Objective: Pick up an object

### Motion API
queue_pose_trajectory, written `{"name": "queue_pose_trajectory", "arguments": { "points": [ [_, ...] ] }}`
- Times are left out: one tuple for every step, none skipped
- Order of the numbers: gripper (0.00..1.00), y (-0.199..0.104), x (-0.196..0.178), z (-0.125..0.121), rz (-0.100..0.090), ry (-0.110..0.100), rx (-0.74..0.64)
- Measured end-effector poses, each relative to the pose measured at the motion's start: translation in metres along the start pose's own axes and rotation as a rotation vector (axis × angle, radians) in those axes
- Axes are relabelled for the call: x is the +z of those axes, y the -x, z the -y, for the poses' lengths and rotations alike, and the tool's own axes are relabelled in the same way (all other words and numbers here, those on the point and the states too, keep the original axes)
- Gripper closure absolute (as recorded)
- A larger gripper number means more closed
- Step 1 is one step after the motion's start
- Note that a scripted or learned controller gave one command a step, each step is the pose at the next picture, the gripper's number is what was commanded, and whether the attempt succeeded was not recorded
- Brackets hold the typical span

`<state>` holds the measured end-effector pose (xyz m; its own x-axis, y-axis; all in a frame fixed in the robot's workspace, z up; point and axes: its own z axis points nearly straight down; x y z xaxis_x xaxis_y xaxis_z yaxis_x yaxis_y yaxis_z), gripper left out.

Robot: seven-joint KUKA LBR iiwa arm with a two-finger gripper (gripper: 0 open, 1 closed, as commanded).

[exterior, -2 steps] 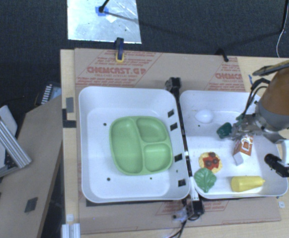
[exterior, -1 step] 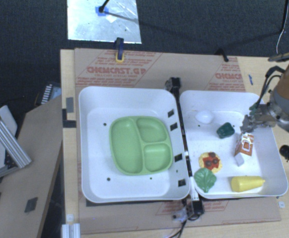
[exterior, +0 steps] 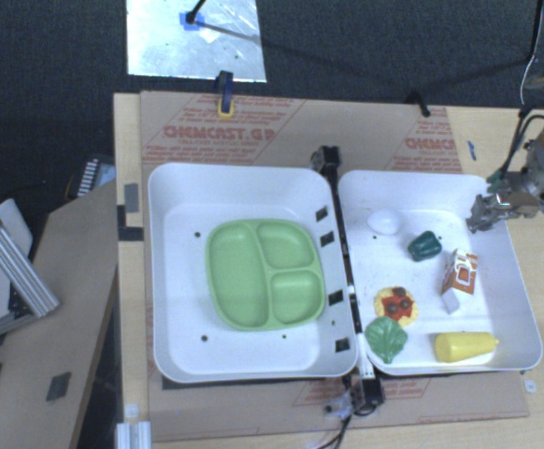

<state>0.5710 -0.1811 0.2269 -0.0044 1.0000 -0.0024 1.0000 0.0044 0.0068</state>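
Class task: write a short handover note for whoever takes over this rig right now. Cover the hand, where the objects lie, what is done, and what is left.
Hand: over the right white bin's far right rim, holding nothing visible.
In that bin: white round disc, dark green pepper, small orange-and-white carton, red-and-yellow pizza toy, green leafy toy, yellow plastic piece.
Left white bin: green divided plate.
Done: nothing picked.
Left: grasp and lift one object.

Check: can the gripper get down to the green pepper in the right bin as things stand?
Probably yes. The gripper sits at the right bin's far right edge, and the green pepper lies apart from its neighbours with nothing over it.
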Motion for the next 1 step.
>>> {"name": "queue_pose_trajectory", "arguments": {
  "points": [
    [1.00,0.0005,-0.0541,-0.0019,0.000,0.000,-0.001]
  ]
}}
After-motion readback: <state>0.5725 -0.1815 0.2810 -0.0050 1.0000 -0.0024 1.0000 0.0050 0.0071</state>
